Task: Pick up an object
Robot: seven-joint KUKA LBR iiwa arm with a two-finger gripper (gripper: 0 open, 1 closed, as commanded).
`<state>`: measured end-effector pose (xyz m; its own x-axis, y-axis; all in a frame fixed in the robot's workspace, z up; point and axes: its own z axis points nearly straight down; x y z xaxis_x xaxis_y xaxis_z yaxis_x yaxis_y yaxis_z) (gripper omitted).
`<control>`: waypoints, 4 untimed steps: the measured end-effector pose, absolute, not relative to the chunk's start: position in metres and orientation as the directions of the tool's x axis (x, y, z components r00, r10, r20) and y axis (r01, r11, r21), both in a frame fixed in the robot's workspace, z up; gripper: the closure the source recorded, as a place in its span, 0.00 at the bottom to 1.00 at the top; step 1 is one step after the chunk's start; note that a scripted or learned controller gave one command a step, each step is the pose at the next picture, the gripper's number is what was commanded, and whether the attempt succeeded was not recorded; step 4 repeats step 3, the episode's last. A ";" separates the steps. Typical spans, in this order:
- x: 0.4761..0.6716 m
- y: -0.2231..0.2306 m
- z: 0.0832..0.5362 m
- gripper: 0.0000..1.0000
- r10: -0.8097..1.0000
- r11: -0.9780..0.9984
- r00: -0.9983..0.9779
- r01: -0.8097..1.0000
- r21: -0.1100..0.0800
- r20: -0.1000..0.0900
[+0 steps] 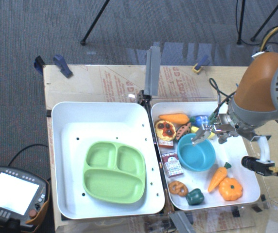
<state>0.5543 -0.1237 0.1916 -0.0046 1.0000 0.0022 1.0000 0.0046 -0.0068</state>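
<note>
Over the right bin (253, 188), the claw (202, 134) hovers by the blue bowl (196, 155); I cannot tell its grip, and next it must go down and squeeze.

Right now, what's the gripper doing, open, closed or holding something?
Two-finger gripper: over the rim of the round blue bowl in the right white bin; whether open or shut cannot be told.

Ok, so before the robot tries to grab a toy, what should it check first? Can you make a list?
1. Gripper is over the right bin: ok.
2. Gripper is above a toy: ok, at the back rim of the blue bowl.
3. Nothing held already: cannot tell.
4. Room around the bowl: not ok, the pizza slice, the snack packet and the carrot crowd close.
5. Left bin has room for a drop: ok, beside the green tray.
</note>
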 end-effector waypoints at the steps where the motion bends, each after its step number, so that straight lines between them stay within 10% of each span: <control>1: 0.566 -0.119 0.109 0.00 0.997 -0.077 0.077 0.997 -0.001 0.001; 2: 0.602 -0.118 0.086 0.00 0.994 -0.108 0.108 0.994 -0.002 0.001; 3: 0.602 -0.119 0.095 1.00 0.994 -0.111 0.111 0.994 -0.006 0.002; 4: 0.602 -0.119 0.095 1.00 0.994 -0.111 0.111 0.994 -0.006 0.002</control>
